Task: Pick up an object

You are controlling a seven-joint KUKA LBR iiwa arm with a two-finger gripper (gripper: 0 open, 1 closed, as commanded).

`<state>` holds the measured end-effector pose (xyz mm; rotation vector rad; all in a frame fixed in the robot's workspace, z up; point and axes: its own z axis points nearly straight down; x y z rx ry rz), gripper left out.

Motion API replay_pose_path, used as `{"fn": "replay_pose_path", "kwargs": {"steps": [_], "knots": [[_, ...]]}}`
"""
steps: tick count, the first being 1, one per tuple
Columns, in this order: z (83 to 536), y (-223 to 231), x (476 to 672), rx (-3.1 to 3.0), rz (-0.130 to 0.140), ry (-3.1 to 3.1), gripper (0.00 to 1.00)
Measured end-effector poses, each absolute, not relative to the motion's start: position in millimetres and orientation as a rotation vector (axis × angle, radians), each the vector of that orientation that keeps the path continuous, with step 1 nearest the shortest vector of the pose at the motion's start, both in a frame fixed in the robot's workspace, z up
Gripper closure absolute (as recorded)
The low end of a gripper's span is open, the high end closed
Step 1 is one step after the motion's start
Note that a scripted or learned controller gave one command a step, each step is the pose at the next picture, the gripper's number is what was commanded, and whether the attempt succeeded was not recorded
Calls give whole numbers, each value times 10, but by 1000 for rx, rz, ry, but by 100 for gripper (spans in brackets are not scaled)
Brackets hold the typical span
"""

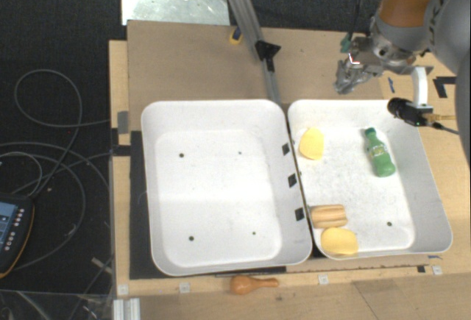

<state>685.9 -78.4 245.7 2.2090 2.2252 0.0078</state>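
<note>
In the right bin point(412, 237) lie a green bottle point(379, 152) at the upper right, a yellow lemon-like piece point(311, 143) by the upper left corner, a tan hot-dog bun point(328, 215) at the lower left, and a yellow round piece point(339, 241) just below it. My gripper point(348, 81) hangs above the far edge of the right bin, over the brown bench, apart from all the objects. Nothing shows between its fingers.
The left bin point(213, 186) sits beside the right one, joined by black clips. A tan pear-shaped toy point(252, 283) lies on the bench in front of the bins. A grey pole point(246, 9) slants across the back. Cables lie on the floor at left.
</note>
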Motion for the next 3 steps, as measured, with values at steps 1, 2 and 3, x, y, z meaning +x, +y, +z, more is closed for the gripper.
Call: {"fn": "replay_pose_path", "kwargs": {"steps": [1, 2, 3], "knots": [[2472, -342, 6759, 2211, 4, 2232, 100], [2349, 114, 6556, 2212, 1, 2234, 100], [2287, 553, 6280, 2212, -1, 2234, 100]]}}
